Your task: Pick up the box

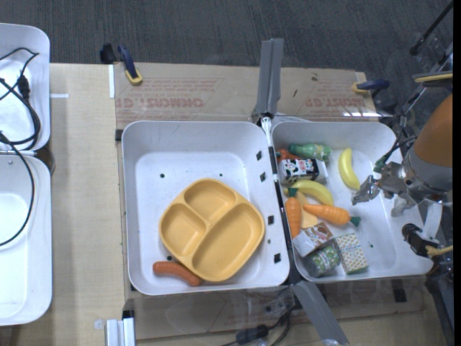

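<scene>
Pick not started: cow-print box (298, 169) lies in right bin (385, 264) (among toy food); gripper (382, 186) nearby, grip state unreadable.

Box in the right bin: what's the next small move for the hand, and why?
Probably shift the hand toward the bin's near edge and inward, to sit above the box. The hand hovers by the right bin's far-right side, beside a banana, with nothing visibly between its fingers. The box lies flat at the near edge, touching a green packet, so a descent from straight above looks safest.
</scene>
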Controlling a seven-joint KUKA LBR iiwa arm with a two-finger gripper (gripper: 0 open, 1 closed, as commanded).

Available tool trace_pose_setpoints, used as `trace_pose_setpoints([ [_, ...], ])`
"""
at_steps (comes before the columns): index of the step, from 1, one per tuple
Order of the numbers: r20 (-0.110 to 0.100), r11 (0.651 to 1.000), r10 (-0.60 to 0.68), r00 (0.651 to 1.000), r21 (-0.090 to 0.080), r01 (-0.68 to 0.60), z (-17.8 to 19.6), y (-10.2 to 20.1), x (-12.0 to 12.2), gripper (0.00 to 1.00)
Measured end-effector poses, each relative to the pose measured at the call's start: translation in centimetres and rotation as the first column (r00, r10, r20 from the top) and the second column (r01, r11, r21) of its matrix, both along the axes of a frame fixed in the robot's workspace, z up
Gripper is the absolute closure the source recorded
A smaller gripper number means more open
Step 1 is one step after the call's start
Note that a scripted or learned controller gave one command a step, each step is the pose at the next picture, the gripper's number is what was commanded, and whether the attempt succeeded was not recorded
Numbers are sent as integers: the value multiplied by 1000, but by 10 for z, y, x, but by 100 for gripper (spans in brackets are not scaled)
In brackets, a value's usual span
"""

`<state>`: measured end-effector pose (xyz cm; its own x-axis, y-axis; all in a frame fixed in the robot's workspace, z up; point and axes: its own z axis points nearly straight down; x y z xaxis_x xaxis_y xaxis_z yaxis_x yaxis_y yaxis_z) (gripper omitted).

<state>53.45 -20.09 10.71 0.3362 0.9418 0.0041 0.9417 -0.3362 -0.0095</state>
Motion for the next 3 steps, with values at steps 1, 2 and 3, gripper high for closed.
trace_pose_setpoints([
  [1,4,1000,-8,1000,-6,8,-16,72,-54,0],
  [2,5,998,-58,998,-7,58,-13,33,-58,0],
  [3,4,998,-61,998,-6,61,-5,33,-57,100],
])
